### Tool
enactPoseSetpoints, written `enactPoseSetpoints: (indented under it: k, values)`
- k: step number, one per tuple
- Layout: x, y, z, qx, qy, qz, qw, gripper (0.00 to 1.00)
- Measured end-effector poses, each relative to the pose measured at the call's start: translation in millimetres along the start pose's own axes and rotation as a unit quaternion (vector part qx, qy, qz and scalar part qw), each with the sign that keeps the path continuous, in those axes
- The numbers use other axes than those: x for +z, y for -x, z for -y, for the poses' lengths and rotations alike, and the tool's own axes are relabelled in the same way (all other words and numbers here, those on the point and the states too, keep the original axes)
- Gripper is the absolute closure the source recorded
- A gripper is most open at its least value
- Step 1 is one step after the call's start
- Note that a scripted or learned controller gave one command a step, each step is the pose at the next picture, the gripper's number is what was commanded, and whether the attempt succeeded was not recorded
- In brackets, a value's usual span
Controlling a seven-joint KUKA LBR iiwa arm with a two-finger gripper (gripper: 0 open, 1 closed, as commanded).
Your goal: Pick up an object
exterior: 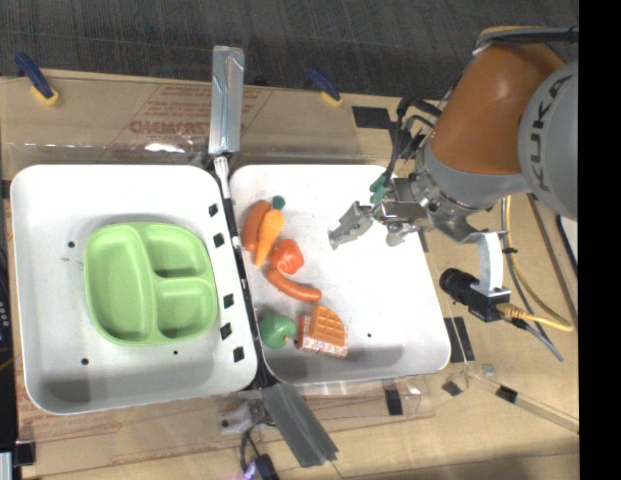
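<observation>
The arm point(530, 98) is grey with "KUKA" lettering and a broad orange band behind the wrist. Black cables loop just above the small metallic grey hand point(352, 223).

This is a robotics lab or test bench, not a home or kitchen. A grey industrial arm point(520, 118) with an orange band and maker's lettering reaches in over a brown cardboard-covered bench point(110, 103), its cables point(535, 313) trailing loose across the top. Two shallow white bins point(50, 268) sit side by side, fixed by blue clamps point(35, 76) and black tape strips point(395, 400), with a metal bar point(226, 98) between them. The items are plastic toy food point(280, 258) and a green divided plate point(152, 281), props rather than real meals. Dark carpet point(290, 18) lies beyond the bench.
</observation>
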State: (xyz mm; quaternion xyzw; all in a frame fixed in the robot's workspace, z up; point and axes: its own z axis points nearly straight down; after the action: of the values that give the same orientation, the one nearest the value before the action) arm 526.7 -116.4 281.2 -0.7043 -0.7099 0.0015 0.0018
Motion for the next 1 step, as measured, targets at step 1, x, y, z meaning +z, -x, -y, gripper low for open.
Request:
enactPoseSetpoints:
  k: [1]
  values:
    - [136.8,-10.0,18.8,-0.071,-0.002,-0.001,0.9974,0.0]
